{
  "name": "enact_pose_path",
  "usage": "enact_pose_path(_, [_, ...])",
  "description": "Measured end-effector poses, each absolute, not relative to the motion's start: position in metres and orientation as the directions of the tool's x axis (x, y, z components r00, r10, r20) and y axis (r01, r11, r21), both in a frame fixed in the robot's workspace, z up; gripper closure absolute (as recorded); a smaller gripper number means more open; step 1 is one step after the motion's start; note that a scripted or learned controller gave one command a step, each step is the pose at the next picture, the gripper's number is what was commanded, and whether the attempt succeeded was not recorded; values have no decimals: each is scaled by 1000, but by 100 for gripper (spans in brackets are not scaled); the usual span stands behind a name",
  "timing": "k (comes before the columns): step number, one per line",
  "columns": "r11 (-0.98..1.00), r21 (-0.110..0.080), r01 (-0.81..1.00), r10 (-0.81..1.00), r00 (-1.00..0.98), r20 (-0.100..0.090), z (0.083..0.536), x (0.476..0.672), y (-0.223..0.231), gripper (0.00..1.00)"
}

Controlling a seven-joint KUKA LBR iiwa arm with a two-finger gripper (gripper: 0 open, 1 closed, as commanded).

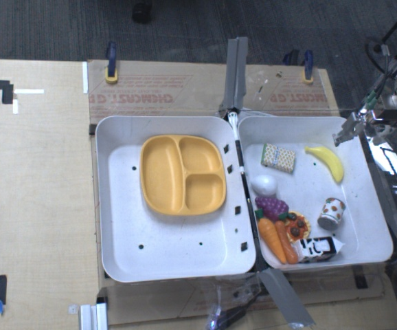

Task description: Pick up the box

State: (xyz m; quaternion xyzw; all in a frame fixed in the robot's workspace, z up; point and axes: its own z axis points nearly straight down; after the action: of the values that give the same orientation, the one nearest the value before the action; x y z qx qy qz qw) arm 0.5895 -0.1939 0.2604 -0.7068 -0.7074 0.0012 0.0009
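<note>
Brown cardboard (185, 88) with mirrored red "CHEMCAST", patterned box (279, 157) in right bin (373, 205), pincer (346, 133) state indiscernible.

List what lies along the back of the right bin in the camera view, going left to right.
box → banana → gripper, which hovers at the bin's far right rim, apart from both.

You have two white bins (116, 205), one yellow divided plate (183, 174), one box (279, 157), one banana (327, 161), one carrot (274, 240).
</note>
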Motion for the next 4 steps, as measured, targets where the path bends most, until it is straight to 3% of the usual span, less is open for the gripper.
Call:
enact_pose_path(1, [-273,-3,962,962,273,-1,139,620,-161,0])
enact_pose_path(2, [-574,5,819,819,574,3,97,631,-100,0])
enact_pose_path(3, [-570,9,821,821,570,4,108,632,-100,100])
enact_pose_path(4, [-570,9,821,821,570,3,108,632,-100,0])
